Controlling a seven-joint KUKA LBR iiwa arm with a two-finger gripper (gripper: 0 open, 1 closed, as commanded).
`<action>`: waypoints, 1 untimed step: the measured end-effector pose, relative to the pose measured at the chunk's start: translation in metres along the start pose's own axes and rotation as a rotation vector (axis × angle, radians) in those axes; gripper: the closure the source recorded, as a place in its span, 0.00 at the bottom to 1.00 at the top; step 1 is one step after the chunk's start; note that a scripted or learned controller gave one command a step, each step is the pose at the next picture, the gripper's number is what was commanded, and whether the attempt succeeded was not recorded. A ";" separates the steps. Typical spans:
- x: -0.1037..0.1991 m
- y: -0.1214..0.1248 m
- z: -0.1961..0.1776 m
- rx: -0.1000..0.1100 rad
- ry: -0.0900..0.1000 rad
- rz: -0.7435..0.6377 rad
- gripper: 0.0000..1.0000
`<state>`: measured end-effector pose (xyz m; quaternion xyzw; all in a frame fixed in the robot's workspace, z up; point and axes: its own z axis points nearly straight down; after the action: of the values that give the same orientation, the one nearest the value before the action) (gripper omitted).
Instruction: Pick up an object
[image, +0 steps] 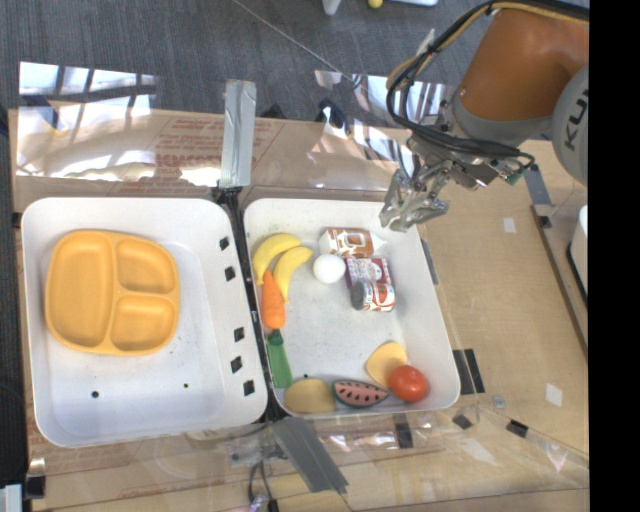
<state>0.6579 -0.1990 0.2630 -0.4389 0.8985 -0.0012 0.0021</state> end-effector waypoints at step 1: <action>-0.024 0.018 -0.022 0.000 -0.001 0.049 1.00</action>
<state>0.6579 -0.1691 0.2852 -0.4166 0.9091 -0.0009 0.0025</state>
